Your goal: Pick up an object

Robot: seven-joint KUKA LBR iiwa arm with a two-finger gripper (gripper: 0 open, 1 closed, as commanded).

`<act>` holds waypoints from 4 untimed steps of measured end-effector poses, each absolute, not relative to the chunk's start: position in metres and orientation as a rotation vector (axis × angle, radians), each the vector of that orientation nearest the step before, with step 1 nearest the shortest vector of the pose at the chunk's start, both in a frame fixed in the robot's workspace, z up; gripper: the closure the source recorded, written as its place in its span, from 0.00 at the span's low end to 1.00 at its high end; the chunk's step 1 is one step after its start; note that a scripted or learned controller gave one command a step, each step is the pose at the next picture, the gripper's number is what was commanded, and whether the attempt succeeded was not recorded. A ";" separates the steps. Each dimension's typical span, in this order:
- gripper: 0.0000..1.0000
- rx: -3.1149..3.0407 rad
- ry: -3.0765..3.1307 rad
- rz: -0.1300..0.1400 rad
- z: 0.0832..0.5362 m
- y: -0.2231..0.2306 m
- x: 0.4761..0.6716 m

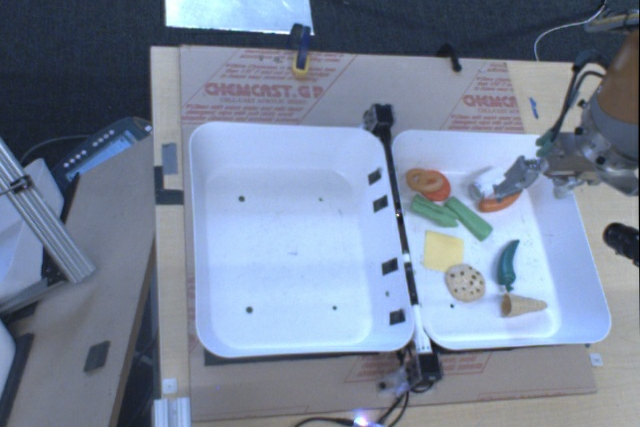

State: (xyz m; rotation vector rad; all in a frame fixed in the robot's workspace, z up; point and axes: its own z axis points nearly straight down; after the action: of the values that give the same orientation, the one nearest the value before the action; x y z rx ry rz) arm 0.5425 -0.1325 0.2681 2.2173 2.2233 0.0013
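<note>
The arm comes in from the right and the gripper (512, 177) is low over the right bin (585, 295), tilted toward the bin's upper middle. Whether its fingers are spread or closed, the picture is too small and blurred to tell. Right at its tip lies a white and orange-red object (492, 191); the gripper looks to be touching or nearly touching it, but nothing can be seen between the fingers.

Just left of the gripper, an orange slice-shaped piece (428, 182). Below and to its left, two green pieces (455, 213) lying at a slant, side by side. Further below, a yellow square (444, 250), then a round speckled cookie (464, 283). Straight below the gripper, a teal pepper shape (509, 262), and beneath that a tan cone (523, 305) near the bin's lower edge.

Room to move: bare white floor shows to the gripper's lower right, along the bin's right wall. The near rim sits close behind the gripper, to its upper right.

Far to the left, across the black-clipped divider (392, 215), sits the left bin (290, 245). Both bins rest on a cardboard sheet (260, 85) printed in red, on a pale wooden bench (165, 115), with dark carpet (80, 15) beyond.
</note>
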 end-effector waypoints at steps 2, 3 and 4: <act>0.00 2.222 2.218 -0.001 0.100 -0.130 0.638; 0.00 2.226 2.225 -0.004 0.083 -0.108 0.572; 1.00 2.218 2.220 0.003 0.095 -0.109 0.577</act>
State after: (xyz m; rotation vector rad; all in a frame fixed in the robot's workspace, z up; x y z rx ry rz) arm 0.5766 -0.1091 0.0952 2.2183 2.2199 0.0032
